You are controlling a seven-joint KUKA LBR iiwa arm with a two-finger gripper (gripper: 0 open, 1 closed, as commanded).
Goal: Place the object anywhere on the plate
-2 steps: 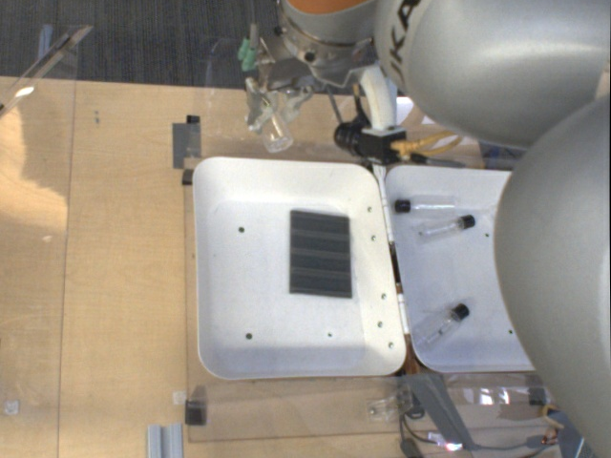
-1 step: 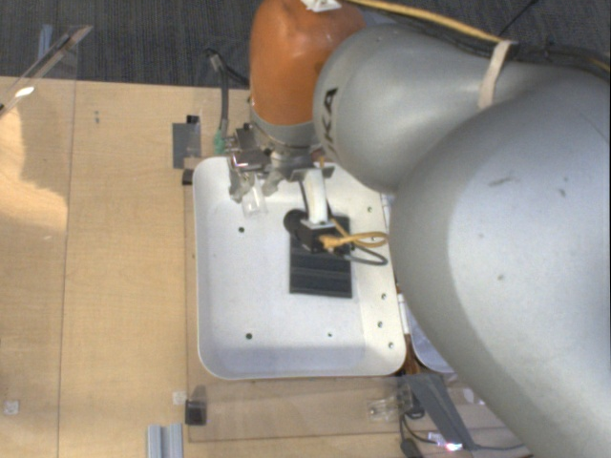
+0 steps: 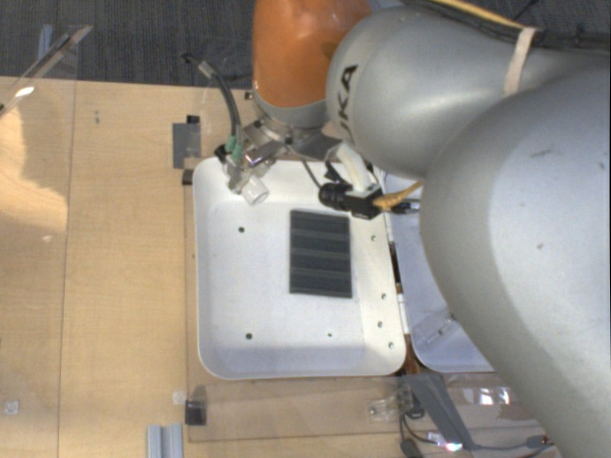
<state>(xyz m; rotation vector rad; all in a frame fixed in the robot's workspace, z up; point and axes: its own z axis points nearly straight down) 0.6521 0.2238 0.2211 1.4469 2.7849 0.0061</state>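
Camera view: you see the grey arm [image 3: 477, 160] reaching from the right over the left white bin [image 3: 229, 303]. Its gripper [image 3: 246, 175] hovers at the bin's far left corner; you cannot tell its state. A dark ribbed plate [image 3: 321, 254] lies flat mid-bin, just beside it.

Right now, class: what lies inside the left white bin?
Inside the left white bin lies a dark ribbed rectangular plate, flat near the middle. The hand hangs over the bin's far left corner. The arm covers the far right corner, so anything there is hidden.
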